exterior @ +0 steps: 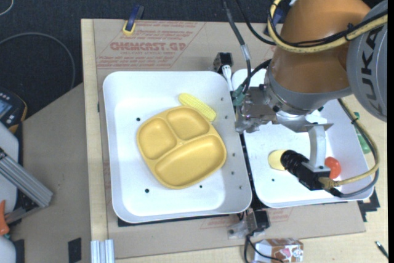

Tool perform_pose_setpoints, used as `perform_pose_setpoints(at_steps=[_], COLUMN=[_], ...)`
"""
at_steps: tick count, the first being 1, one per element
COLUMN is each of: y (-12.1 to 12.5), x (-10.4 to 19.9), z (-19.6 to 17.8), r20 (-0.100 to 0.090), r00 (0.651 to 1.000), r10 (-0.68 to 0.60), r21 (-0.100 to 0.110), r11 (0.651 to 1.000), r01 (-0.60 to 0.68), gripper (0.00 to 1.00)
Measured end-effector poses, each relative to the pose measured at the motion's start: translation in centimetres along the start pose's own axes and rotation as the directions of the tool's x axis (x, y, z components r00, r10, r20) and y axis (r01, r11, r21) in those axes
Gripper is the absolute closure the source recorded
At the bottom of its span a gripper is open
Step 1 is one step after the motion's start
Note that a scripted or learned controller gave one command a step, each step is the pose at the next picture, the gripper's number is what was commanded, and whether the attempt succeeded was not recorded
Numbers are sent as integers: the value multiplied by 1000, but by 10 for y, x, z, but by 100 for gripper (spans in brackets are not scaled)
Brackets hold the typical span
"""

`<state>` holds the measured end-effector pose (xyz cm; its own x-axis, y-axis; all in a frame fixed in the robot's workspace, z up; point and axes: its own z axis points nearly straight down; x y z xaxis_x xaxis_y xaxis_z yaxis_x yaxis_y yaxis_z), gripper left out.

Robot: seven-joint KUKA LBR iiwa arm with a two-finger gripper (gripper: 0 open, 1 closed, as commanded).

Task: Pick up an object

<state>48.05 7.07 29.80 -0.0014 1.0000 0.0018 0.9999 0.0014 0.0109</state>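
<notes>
Whether the gripper (247,113) is spread or closed cannot be told from the camera view: its grey metal end points almost straight down and the wrist above hides its tip. Nothing shows in its grasp.

From the right of this view, the grey arm (369,64) reaches in, and its orange domed band (317,34) sits high over the far half of the shallow white right bin (308,201). Below the band, the grey wrist drops steeply down and to the left. This puts the gripper over the seam where the two bins meet, just beside the right rim of the shallow white left bin (117,132).

A yellow plastic plate with three compartments (180,145) lies flat in the middle of the left bin, turned at a slant. A yellow toy corn cob (197,106) lies against the plate's far edge, near the gripper but apart from it.

In the right bin, a small pale yellow rounded object (275,159) lies near the middle, partly covered from this angle. A small orange-red object (333,164) sits further right, well apart from the gripper. A thin green item (364,141) lies along that bin's right edge, too small to identify.

Both bins rest on a brown cardboard sheet with red print (148,43).
</notes>
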Motion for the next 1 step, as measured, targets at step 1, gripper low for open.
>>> perform_pose_setpoints(at_steps=[1], y=[1], x=[-10], z=[-112], r20=[-1], r00=[1000], r10=[1], r21=[-5], r11=[1000], r01=[-1], gripper=[100])
